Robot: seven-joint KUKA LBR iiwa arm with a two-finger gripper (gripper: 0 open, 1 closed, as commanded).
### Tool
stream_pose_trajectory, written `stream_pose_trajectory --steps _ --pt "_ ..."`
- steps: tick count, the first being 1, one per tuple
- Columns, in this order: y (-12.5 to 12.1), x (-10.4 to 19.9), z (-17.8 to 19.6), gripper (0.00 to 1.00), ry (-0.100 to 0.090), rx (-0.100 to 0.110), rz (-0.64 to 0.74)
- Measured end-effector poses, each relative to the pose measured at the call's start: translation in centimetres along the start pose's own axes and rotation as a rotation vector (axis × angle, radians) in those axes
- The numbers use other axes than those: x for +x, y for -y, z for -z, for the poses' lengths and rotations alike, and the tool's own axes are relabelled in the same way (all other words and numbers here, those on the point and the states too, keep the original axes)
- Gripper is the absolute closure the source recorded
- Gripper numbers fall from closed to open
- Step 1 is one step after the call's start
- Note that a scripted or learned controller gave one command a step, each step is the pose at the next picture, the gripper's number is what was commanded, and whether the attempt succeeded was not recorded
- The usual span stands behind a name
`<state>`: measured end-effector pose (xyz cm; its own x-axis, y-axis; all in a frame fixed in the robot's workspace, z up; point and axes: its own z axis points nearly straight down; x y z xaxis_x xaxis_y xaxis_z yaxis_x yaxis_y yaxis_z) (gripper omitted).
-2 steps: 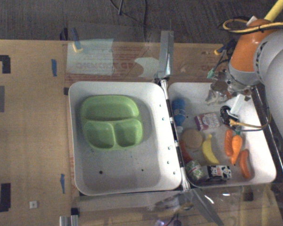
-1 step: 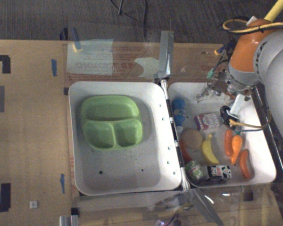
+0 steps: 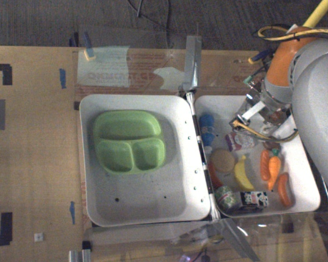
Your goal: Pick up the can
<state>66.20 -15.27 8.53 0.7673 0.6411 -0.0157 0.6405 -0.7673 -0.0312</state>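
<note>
The can (image 3: 226, 197) is a small cylinder with a green patterned label, lying on its side in the near left corner of the right bin (image 3: 309, 201). It rests against a black-and-white carton (image 3: 254, 199). My gripper (image 3: 258, 125) hangs over the far middle of the same bin, well beyond the can and to its right, just above a purple-and-white packet (image 3: 236, 141). The wrist and its cable hide the fingertips. Nothing shows as being held.
The right bin also holds a blue bottle (image 3: 206, 125), a round tan piece (image 3: 223, 160), a banana (image 3: 241, 172), two carrots (image 3: 269, 167) and an orange-red piece (image 3: 284, 189). A green divided plate (image 3: 130, 141) lies in the left bin (image 3: 147, 206).
</note>
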Motion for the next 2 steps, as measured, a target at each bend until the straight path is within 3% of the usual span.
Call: stream_pose_trajectory --steps 1,2 --pt "-2.6 -3.1 0.1 0.00 -0.009 -0.033 0.426" --pt "-2.7 -3.1 1.2 1.00 -0.009 -0.036 0.426"
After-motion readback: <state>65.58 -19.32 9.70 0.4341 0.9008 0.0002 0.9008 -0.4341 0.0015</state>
